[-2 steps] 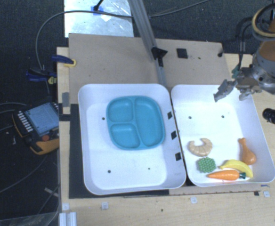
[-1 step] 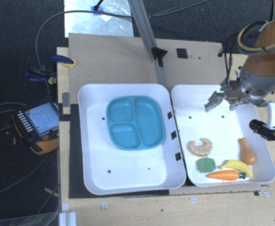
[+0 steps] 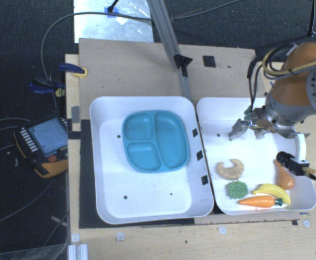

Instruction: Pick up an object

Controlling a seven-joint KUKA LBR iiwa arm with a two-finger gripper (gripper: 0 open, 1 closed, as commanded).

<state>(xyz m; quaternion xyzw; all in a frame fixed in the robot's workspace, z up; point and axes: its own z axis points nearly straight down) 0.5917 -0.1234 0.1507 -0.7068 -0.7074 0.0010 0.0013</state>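
The arm is at the reaching step, nothing lifted yet. The gripper [image 3: 248,130] hangs over the bare upper part of the right bin [image 3: 212,112], fingers spread apart and gripping nothing. The pickable things lie toward five o'clock from it: a tan, curved croissant [image 3: 231,169], a green knobbly broccoli [image 3: 236,189], a smooth yellow banana [image 3: 273,191], a tapered orange carrot [image 3: 257,201], and what may be a brown pear [image 3: 284,176], partly hidden. All look like glossy plastic toys. Next, the gripper should move over the croissant and descend. A blue divided plate [image 3: 156,141] sits in the left bin [image 3: 106,199].
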